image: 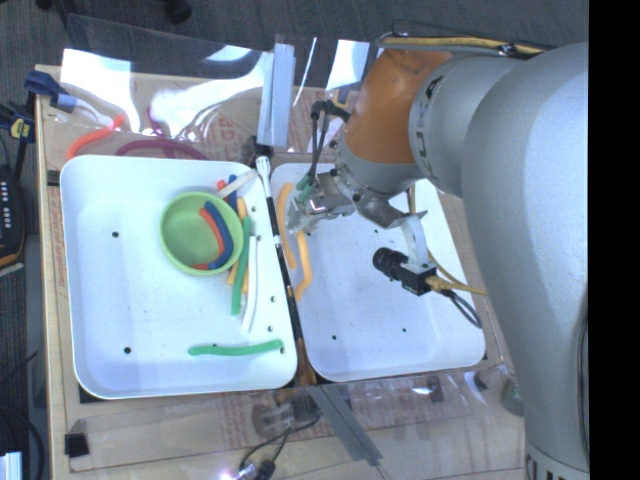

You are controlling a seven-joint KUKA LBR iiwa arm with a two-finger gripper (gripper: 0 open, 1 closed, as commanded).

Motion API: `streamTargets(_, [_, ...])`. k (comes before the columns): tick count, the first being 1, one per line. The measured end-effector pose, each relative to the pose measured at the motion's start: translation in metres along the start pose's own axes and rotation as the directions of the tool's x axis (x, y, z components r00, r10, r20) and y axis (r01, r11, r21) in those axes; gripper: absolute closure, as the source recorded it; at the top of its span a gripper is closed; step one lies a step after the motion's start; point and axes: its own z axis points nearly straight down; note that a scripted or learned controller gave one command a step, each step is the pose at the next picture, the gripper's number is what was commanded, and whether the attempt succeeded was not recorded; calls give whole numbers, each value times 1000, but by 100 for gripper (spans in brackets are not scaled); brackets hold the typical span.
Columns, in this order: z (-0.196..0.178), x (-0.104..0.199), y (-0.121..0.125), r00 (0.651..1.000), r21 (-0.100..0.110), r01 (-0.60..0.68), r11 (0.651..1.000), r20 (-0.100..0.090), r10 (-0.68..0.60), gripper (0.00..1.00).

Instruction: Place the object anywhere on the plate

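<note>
Your gripper [305, 211] sits low at the right bin's [400, 353] left wall; you cannot tell its state. Orange strip [298, 258] lies just below it. Green plate [203, 232], holding red and blue pieces, sits well to its left, in the left bin [110, 318].

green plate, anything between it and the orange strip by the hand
The two bin walls where the bins meet run between the orange strip in the right bin and the green plate in the left bin. The hand hovers beside the strip.
</note>
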Motion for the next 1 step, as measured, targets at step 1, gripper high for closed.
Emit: streamTargets(1, [0,0,0,1000,0,0,1000,0,0,0])
